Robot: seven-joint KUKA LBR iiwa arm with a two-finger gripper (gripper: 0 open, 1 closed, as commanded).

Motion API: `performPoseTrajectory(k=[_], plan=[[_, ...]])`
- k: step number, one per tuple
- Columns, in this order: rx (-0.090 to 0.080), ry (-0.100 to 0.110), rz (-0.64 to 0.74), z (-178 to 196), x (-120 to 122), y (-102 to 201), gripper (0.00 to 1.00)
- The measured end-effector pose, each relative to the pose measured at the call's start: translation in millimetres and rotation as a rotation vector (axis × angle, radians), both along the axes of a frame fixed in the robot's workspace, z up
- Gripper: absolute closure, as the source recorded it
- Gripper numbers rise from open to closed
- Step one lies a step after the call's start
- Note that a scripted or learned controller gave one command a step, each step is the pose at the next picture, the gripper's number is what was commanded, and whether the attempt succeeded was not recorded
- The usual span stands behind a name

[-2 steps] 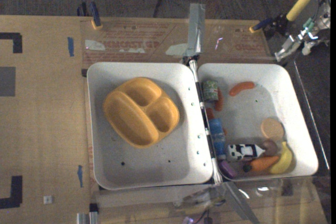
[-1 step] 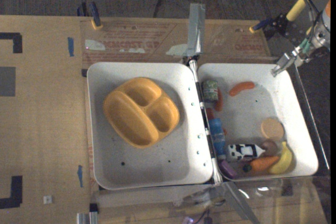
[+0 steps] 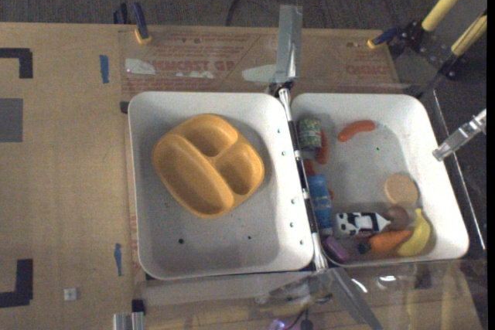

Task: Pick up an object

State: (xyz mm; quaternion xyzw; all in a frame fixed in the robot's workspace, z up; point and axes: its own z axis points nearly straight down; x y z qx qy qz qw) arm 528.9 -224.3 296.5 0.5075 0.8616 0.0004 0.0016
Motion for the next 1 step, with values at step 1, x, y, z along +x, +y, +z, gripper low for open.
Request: performPoseTrajectory(k=[1], plan=[[0.0, 0.0, 0.331, -117.4, 2.9, 59.0, 0.0]])
